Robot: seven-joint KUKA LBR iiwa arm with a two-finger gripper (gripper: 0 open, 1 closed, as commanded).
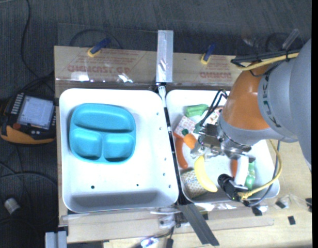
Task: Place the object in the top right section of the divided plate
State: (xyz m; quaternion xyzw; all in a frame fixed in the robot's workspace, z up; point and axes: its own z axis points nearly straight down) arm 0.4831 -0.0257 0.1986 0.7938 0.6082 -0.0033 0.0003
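A blue divided plate (102, 132) lies in the left bin (81, 190), with one long section at the back and two smaller ones at the front. My gripper (204, 142) hangs low over the middle of the right bin (173, 112), under the grey and orange arm. It is just above a yellow banana (203, 174) and beside an orange carrot (180, 150). The wrist hides what lies directly beneath the gripper.
The right bin also holds a green item (195, 110) at the back, a patterned packet (185, 124), a woven brown piece (190, 180), an orange stick (234, 166) and a green and white bottle (249, 174). The bins share a raised middle wall.
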